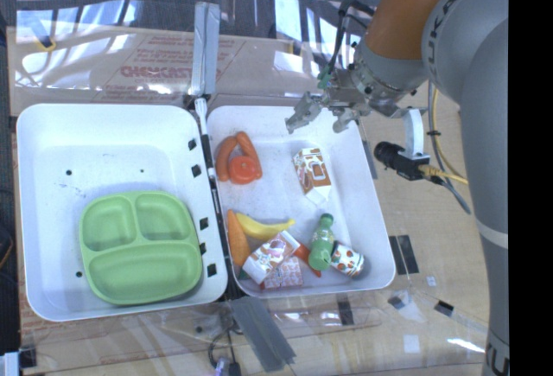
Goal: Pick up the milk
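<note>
A small white and brown milk carton (pixel 313 173) lies on its side in the upper middle of the right bin (pixel 367 184). A second carton, white with red print (pixel 272 260), lies at that bin's near edge. My gripper (pixel 324 117) hangs over the far rim of the right bin, up and slightly right of the brown carton and apart from it. Its fingers (pixel 301 117) are spread open, with nothing between them.
The right bin also holds an orange-red toy (pixel 238 160), a banana (pixel 259 226), a carrot (pixel 235 242), a green bottle (pixel 321 242) and a small can (pixel 346 260). A green divided plate (pixel 140 249) sits in the left bin (pixel 52 149).
</note>
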`<state>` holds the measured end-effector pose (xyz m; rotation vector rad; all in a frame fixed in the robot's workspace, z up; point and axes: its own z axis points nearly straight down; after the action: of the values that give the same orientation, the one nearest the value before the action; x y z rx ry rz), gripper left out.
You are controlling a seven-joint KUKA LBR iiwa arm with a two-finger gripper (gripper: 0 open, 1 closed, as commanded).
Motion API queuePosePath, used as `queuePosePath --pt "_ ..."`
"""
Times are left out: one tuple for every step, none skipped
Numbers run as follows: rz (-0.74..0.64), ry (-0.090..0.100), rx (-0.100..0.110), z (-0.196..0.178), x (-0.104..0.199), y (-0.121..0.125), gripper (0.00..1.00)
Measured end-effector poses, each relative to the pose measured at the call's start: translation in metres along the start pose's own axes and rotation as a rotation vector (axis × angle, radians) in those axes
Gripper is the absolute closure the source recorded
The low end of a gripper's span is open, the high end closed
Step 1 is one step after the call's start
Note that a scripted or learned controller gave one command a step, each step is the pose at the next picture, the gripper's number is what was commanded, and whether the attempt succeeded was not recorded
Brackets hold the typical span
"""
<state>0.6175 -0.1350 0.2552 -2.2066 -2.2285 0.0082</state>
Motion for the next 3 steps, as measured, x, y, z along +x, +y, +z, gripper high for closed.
queuePosePath --pt "0.118 -0.002 -0.003 -0.061 0.07 0.04 0.0" --pt "0.132 -0.001 0.001 0.075 0.024 -0.002 0.0" --pt "-0.017 0.001 -0.001 0.101 -0.042 -0.018 0.0"
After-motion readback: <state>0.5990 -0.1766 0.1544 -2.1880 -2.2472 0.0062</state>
